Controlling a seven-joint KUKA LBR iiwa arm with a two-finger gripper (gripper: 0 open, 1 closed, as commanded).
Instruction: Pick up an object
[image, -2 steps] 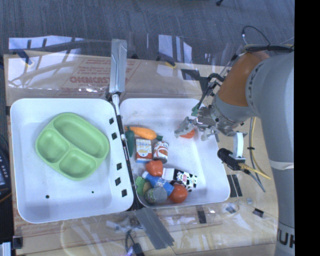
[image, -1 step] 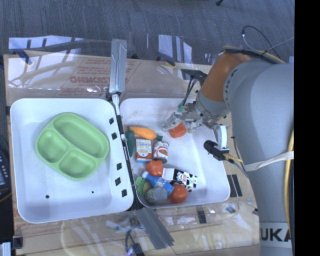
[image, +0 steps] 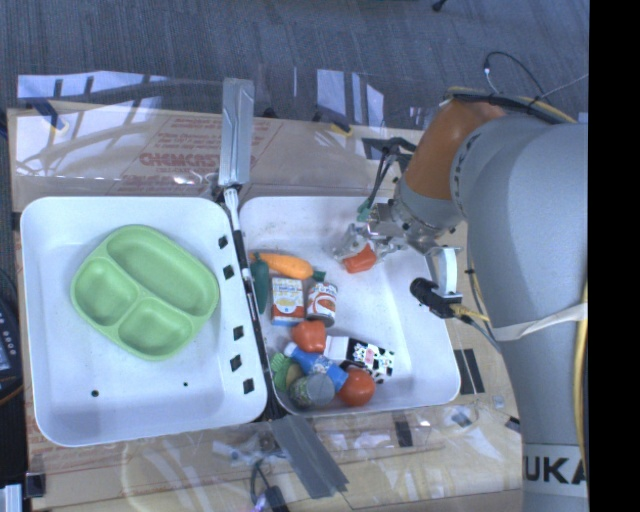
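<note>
**Small orange-red piece at the gripper in the right bin**

The small orange-red object (image: 359, 260) is a stubby, slightly wedge-shaped lump, lying in the upper middle of the right bin (image: 425, 345), apart from the pile. The gripper (image: 356, 238) sits directly above and touching it; whether its fingers have closed on the piece cannot be told at this slant. Lower in the frame lie a carrot (image: 285, 265), a small carton (image: 287, 299), a can (image: 322, 301) and a cow-patterned box (image: 368, 357). The left bin (image: 60, 400) holds a green divided plate (image: 145, 290).
</note>
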